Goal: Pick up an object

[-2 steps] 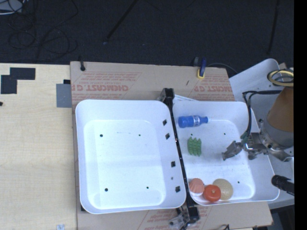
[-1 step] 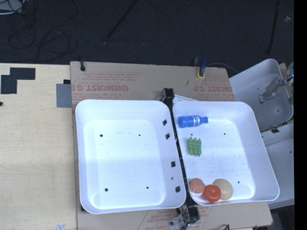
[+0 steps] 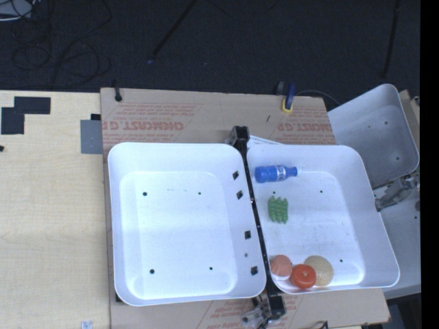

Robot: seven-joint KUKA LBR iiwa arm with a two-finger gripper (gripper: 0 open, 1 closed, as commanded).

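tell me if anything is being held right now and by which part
Nothing is seen held. The blue bottle, green piece and three round items, including the red one, all lie loose in the right bin.

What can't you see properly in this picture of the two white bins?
- Blue bottle in the right bin: label too small to read.
- Green object: too small and blurred to tell what it is.
- Three round things in the near corner, pinkish, red and tan: they overlap, so each hides part of another.
- Grey metal part: cut off by the camera view's right edge.
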